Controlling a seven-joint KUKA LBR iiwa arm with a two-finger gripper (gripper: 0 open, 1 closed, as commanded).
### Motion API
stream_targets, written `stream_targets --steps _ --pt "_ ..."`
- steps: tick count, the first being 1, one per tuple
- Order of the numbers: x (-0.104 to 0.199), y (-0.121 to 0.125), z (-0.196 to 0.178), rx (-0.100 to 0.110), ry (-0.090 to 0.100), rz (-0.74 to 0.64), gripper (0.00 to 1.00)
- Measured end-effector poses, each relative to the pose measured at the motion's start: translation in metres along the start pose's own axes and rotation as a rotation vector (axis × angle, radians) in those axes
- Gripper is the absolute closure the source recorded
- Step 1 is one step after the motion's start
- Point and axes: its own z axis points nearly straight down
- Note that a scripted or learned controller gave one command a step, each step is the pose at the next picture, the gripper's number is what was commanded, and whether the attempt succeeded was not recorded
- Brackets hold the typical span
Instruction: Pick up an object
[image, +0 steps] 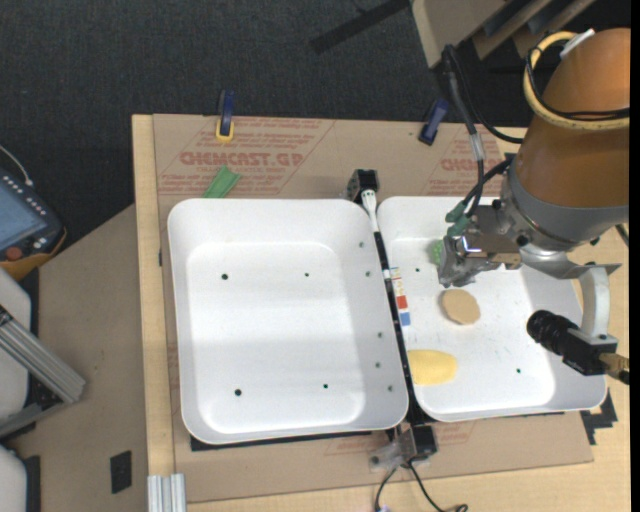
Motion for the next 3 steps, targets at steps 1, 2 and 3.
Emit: stream_targets --steps 1,2,3 --pt "0.023 0.008 -0.095 -0.007 0.001 -0.001 1.0" --pt "-0.012 -0.002 -0.023 0.015 -0.002 0.007 1.0" --pt "0.025 -0.001 -0.023 0.009 0.0 0.0 1.0"
